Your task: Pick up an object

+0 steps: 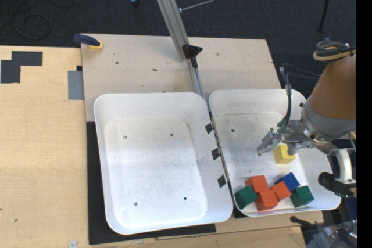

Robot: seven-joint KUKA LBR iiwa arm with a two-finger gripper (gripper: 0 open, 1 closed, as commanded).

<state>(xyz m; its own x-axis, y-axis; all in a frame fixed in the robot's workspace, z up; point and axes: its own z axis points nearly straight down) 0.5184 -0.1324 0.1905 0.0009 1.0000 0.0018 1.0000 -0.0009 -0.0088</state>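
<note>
My gripper (278, 143) hangs over the right half of the right bin (247, 103), reaching in from the right. A yellow block (285, 154) lies directly under and slightly in front of it; whether they touch I cannot tell. In the bin's front corner sits a cluster of blocks: an orange L-shaped piece (263, 190), a smaller orange block (281, 190), a blue block (290, 180), a green block (246, 196) on the left and another green block (302, 196) on the right.
The left bin (151, 154) lies beside the right one, with a divider carrying black clips (214, 153) between them. A slanted aluminium bar (172, 14) rises behind the bins. A blue-and-yellow clamp (89, 41) sits at the bench's far left corner.
</note>
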